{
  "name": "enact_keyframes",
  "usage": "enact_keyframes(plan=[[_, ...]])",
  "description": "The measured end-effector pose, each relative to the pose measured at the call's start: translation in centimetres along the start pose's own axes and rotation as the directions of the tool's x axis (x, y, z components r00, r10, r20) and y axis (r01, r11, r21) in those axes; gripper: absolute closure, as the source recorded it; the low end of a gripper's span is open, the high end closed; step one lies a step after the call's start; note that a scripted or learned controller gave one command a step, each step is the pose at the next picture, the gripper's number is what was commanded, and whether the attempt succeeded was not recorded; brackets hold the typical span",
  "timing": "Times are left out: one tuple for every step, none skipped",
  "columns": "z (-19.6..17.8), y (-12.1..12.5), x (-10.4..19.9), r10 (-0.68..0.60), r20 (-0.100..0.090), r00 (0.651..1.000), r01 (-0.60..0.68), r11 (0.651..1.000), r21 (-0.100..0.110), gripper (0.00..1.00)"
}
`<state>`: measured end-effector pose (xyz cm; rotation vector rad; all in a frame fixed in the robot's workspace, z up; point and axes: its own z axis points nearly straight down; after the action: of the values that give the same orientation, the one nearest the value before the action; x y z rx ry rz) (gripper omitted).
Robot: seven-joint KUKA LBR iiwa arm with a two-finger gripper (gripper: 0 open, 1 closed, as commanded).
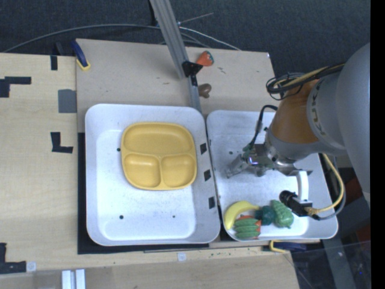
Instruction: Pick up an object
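Gripper (pixel 240 164) sits over the middle of the right bin (pixel 231 125), pointing left toward the divider. Fingers look spread fairly wide, nothing between them, so no grasp atm.

Targets: small cluster in the near corner of the right bin, tight vs the near wall. Banana (pixel 236 209) leftmost, curved, long axis running roughly left-right w/ a bow. Red/green veg (pixel 246 226) just beside and nearer than it, touching or nearly touching, can't tell which. Green toy (pixel 280 214) to the right of both, dark green bit between. All bunched, so little finger clearance.

Key relation: cluster lies toward the near side of the gripper and slightly right of the tips, apart from them with bare bin floor between. Gripper isn't above any of it. IMO next move needs a shift toward the near edge, then descend. Banana is the closest item to the tips and the most exposed on its far-left side, so best candidate; close across its short axis.

Risk: near wall + neighbours may block a finger, could shove the pile instead of gripping.

Left bin (pixel 99 161) has the yellow divided plate (pixel 159 155), well apart from the gripper, flat, poor pick.
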<state>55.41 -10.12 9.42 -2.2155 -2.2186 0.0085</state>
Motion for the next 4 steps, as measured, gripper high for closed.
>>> enact_keyframes(plan=[[-1.3,0.1,0.1,-0.002,-0.001,1.000,0.002,1.000,-0.004,1.00],[-5.5,0.2,0.4,-0.001,0.001,1.000,0.001,1.000,-0.010,1.00],[-10.0,-0.5,0.8,0.000,0.001,1.000,0.000,1.000,-0.011,1.00],[-15.7,-1.0,1.7,-0.001,0.001,1.000,0.001,1.000,-0.013,1.00]])
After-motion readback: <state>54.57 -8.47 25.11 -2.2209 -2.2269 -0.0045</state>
